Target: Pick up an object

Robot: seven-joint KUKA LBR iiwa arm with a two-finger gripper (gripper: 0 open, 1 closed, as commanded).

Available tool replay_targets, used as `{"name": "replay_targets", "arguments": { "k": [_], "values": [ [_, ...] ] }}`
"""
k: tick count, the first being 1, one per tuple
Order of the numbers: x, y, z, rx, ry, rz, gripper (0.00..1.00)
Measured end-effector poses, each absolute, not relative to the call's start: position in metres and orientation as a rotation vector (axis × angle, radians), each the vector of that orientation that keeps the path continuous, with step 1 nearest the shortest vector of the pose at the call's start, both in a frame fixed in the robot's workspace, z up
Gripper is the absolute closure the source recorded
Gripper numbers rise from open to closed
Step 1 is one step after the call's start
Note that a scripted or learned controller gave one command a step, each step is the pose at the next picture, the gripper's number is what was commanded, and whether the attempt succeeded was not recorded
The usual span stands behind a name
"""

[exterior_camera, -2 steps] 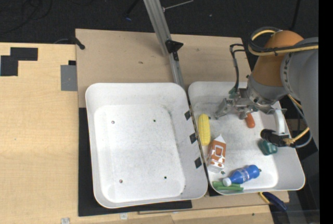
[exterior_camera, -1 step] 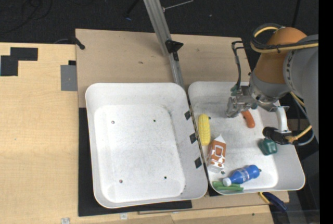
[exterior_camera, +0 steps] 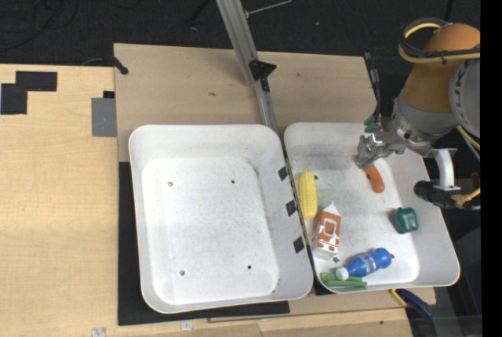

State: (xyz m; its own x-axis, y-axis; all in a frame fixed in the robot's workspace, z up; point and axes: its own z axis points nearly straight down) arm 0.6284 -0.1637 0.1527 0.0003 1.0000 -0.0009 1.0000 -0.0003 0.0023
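Observation:
Several small objects lie in the right bin point(exterior_camera: 439, 269). An orange carrot-shaped piece point(exterior_camera: 376, 179) lies near the bin's upper right. My gripper point(exterior_camera: 369, 154) hangs just above and to the left of its upper end, close to it or touching it. A yellow corn cob point(exterior_camera: 308, 194) rests against the bin's left wall. An orange and white carton point(exterior_camera: 327, 230) sits below the cob. A blue bottle point(exterior_camera: 369, 262) and a green piece point(exterior_camera: 350, 281) lie at the front, and a teal block point(exterior_camera: 405, 220) is at the right.
The left bin point(exterior_camera: 149, 171) stands beside the right one, with a shared divider point(exterior_camera: 287, 186) between them. A slanted aluminium rail point(exterior_camera: 239, 34) runs from the back down to the bins. The arm's grey body with its orange band point(exterior_camera: 439, 73) reaches over the right bin's far right corner.

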Motion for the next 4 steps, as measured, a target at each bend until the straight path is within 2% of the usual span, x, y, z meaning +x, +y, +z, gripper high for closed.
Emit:
{"name": "replay_targets", "arguments": {
  "k": [1, 2, 4],
  "values": [
    [0.637, -0.165, 0.200, 2.218, 2.221, 0.003, 1.00],
    [0.638, -0.166, 0.222, 2.219, 2.224, 0.001, 1.00],
    [0.618, -0.072, 0.236, 2.220, 2.229, -0.001, 1.00]
  ]
}}
